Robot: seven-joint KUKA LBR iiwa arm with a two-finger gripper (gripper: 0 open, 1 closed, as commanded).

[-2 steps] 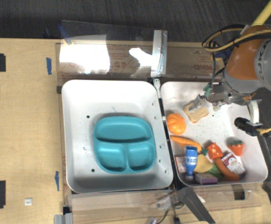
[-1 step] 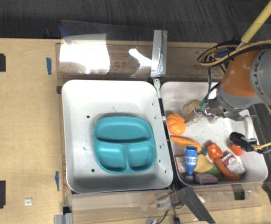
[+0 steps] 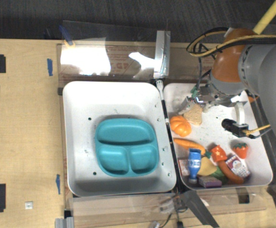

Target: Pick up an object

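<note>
The arm's hand [image 3: 198,98] hangs low at the far edge of the right bin [image 3: 264,167], just above a beige bread slice [image 3: 193,115] beside a small orange pumpkin [image 3: 180,126]; its grip cannot be made out.

Grey arm [image 3: 264,65], orange band [image 3: 228,65] above wrist, looped yellow-black cables [image 3: 209,39] (possibly hoses), metallic end effector [image 3: 198,98]
</note>
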